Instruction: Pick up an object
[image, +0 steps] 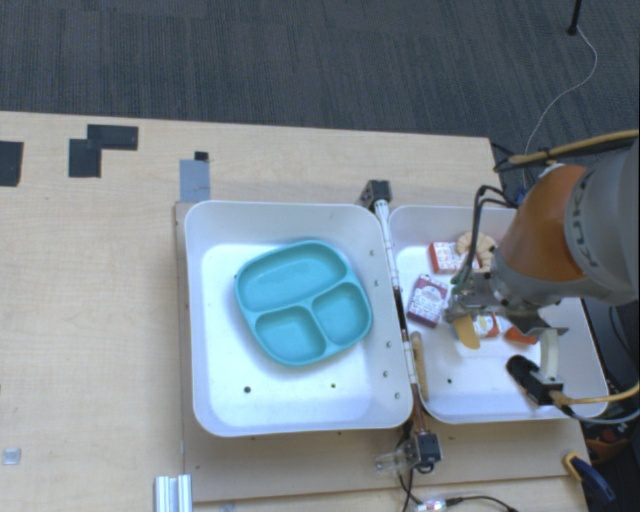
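- Dark grey carpet (300, 50) fills the 12 o'clock side of the shot. Below it is a pale wood table (90, 330) with some black tape patches (100, 148) out around 10 o'clock.
- Two shallow white bins sit side by side mid-table, the left bin (215, 400) and the right bin (480, 395), with their rims touching.
- The left bin has a teal divided plate (300, 300) with three compartments. It lies flat, turned a bit askew, pretty much in the bin's centre.
- The right bin is where the small stuff is. A red-and-white packet (446, 256) sits toward that bin's 11 o'clock. A darker maroon packet (428, 300) is at its 9 o'clock, near the left wall. A tan lumpy thing (476, 244) is up at 12 o'clock, just beside the red-and-white packet.
- A yellow piece (468, 333) lies near the middle of the right bin, with an orange-red piece (520, 336) close by at its 3 o'clock.
- A brown stick (418, 365) runs along the seam between the bins, down toward 6 o'clock. It's hard to say whether it's on the rim or just inside the right bin.
- The grey arm (600, 230), with its orange band (545, 235), comes in from 3 o'clock and hangs over the right bin.
- The gripper (468, 305) is low over the middle of the right bin, just at the yellow piece's 12 o'clock. The arm covers most of it, so honestly can't tell if it's apart, together, or clamped on something.
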